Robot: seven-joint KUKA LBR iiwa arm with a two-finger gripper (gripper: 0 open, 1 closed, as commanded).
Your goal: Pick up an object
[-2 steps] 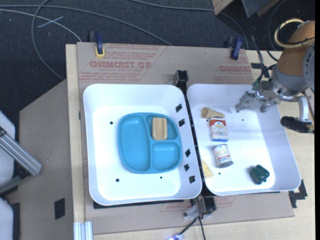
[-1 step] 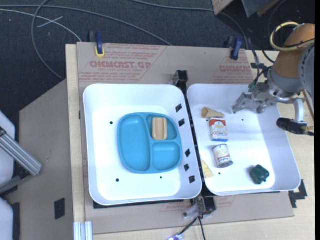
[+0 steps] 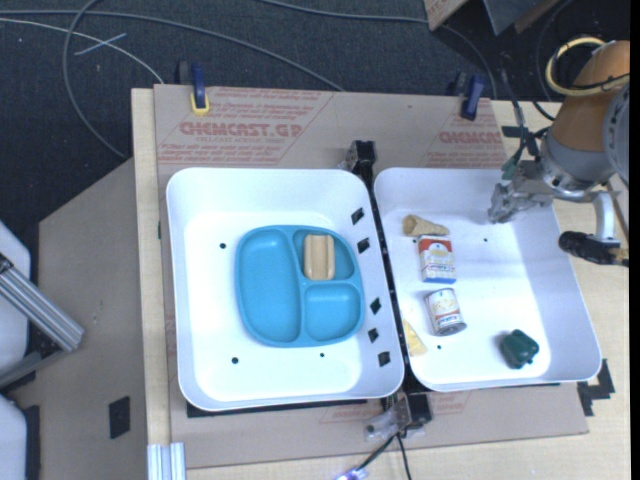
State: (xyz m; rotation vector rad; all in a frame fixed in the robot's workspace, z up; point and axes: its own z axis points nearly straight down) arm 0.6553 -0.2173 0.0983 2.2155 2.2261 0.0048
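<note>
Green lump point(image 3: 519, 348) sits nearest, at the right bin's point(image 3: 560, 298) front corner. Behind it, to the left, a can point(image 3: 444, 311) lies on its side, then a red-and-white carton point(image 3: 437, 260), a tan wedge point(image 3: 425, 227) and a yellow bit point(image 3: 413, 340) by the divider. Gripper point(image 3: 506, 206) hangs over the bin's back edge, nothing between its fingers (gap can't be judged). Left bin point(image 3: 200, 298): blue tray point(image 3: 270, 298) w/ a tan block point(image 3: 319, 257) in its top-right compartment.
</note>
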